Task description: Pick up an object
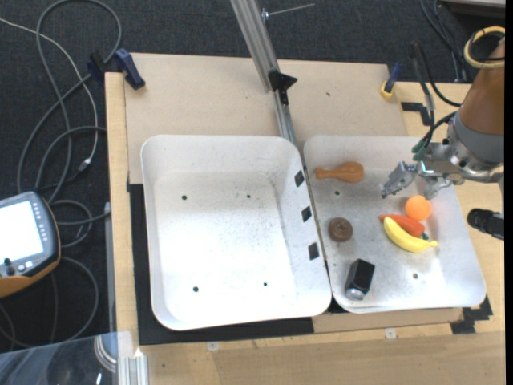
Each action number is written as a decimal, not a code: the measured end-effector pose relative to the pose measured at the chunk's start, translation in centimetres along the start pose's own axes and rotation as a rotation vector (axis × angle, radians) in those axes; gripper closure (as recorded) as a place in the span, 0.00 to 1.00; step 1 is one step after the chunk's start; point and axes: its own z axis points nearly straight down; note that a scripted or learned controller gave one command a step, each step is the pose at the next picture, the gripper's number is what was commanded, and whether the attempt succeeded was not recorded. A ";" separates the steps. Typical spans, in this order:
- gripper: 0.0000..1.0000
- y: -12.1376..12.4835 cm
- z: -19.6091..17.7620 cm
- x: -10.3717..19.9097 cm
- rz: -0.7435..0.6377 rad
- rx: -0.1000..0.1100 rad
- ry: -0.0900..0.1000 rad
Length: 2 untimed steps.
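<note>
The grey two-finger gripper (410, 180) hangs with fingers spread wide, holding nothing, just beside the small round orange ball (418, 208) near the right bin's (449, 291) right edge.

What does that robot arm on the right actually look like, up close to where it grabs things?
The arm is a thick rounded tube, grey near the wrist with a broad orange-brown band above it. Thin dark cables loop beside it, and a yellow ring sits near its top. At its end is a small metal gripper of silvery-grey parts, far slimmer than the arm, with black fittings around the wrist.
</note>
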 end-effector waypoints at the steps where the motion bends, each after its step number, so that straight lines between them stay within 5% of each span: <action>1: 0.00 0.1 -0.3 0.0 -0.001 -0.005 -0.001; 2: 0.00 -0.1 6.1 0.2 0.000 0.002 0.000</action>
